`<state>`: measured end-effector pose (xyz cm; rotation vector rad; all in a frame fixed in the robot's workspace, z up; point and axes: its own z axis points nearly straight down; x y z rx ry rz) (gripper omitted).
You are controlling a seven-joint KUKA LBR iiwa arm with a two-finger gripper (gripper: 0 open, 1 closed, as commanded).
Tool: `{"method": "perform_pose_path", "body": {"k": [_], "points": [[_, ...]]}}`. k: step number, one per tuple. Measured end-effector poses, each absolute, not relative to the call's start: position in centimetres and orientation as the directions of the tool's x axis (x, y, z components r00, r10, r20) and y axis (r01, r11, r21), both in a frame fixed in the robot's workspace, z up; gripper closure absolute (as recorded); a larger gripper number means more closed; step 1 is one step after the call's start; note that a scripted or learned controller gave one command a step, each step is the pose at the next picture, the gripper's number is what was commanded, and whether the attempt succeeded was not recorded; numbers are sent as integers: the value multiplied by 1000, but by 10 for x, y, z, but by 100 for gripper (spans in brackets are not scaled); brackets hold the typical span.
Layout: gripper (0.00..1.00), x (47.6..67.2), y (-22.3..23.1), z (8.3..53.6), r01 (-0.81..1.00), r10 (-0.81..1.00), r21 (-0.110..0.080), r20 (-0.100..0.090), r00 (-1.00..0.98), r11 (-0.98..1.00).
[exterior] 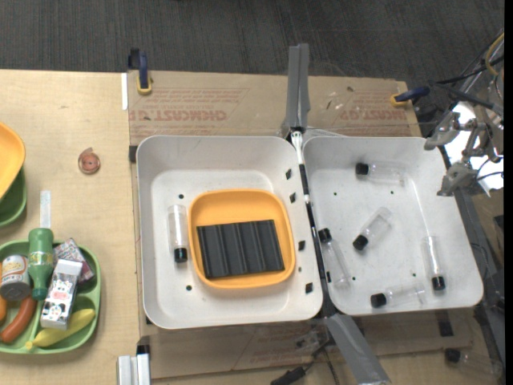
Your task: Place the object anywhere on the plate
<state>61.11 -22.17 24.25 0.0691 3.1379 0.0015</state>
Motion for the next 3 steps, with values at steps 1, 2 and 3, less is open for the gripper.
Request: {"method": "perform_pose_path", "body": {"k": [1, 2, 3], "points": [[0, 591, -222, 218, -238, -238, 0, -4, -971, 971], [100, 592, -222, 228, -233, -233, 0, -10, -972, 972], [100, 640, -222, 266, -406, -406, -2, -6, -914, 914]]}}
